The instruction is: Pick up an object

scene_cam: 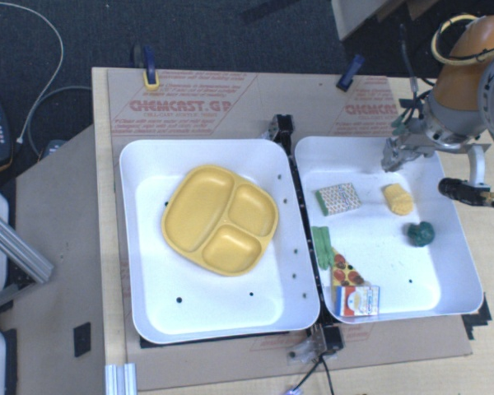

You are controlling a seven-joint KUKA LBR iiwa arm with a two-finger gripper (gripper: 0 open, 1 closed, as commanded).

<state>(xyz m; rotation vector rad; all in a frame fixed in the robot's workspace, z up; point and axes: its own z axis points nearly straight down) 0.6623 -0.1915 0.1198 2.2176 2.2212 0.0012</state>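
Observation:
In the right bin (453, 290) lie a speckled square sponge (338, 198), a yellow lump (398, 198), a dark green round piece (420, 234), a green strip (322, 246) and a colourful small carton (352, 290). My gripper (393, 156) hangs at the bin's far edge, just above the yellow lump and to the right of the sponge. Nothing shows between its fingers, and their spacing is too small to read.
The left bin (148, 295) holds a yellow divided plate (220, 219) at its centre. A black clamp (281, 127) sits at the far end of the seam between the bins. Cardboard lies under both bins, with clips at its far edge.

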